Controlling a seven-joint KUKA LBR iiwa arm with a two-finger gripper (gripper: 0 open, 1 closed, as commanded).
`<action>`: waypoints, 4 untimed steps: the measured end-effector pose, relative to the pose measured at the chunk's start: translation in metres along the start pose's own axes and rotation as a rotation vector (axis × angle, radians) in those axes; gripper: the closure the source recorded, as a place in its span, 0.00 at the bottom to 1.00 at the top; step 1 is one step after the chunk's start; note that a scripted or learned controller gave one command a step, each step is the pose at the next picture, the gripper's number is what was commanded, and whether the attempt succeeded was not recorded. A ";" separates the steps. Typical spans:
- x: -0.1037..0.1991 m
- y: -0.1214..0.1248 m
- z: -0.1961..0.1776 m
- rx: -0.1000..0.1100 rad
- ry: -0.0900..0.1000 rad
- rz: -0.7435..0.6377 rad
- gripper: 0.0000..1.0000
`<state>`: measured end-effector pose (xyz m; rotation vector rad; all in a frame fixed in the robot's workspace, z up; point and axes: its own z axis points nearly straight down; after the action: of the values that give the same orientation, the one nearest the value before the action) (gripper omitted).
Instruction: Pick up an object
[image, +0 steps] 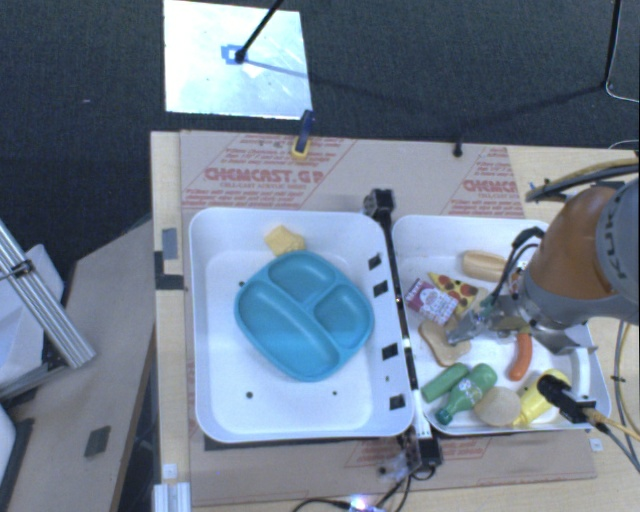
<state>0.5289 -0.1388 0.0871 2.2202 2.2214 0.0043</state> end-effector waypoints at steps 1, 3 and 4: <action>0.001 0.002 -0.011 -0.006 0.001 0.000 1.00; 0.002 0.004 -0.115 -0.001 -0.002 -0.004 1.00; 0.002 0.005 -0.138 -0.001 -0.002 -0.004 1.00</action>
<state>0.5339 -0.1373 0.2251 2.2140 2.2240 0.0034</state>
